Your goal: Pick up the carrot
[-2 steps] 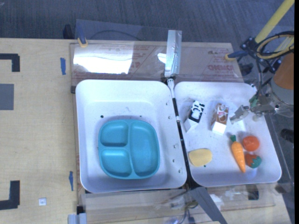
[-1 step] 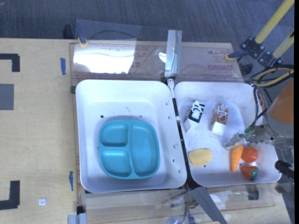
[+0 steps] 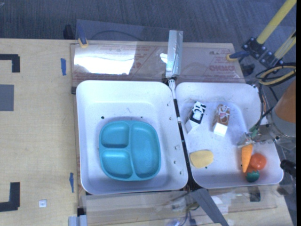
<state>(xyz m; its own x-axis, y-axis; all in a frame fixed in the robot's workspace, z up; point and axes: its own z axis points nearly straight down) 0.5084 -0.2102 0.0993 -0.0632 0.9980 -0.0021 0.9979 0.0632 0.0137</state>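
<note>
We find the carrot (image 3: 246, 157) lying in the right bin (image 3: 225, 180), at lower right of frame, touching an orange-red ball (image 3: 258, 161). The end effector (image 3: 256, 134) sits just above its top; grip state unclear. Pickup not done.

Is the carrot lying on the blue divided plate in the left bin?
No, the carrot lies in the right bin, beside an orange ball, while the blue plate holds nothing.
</note>
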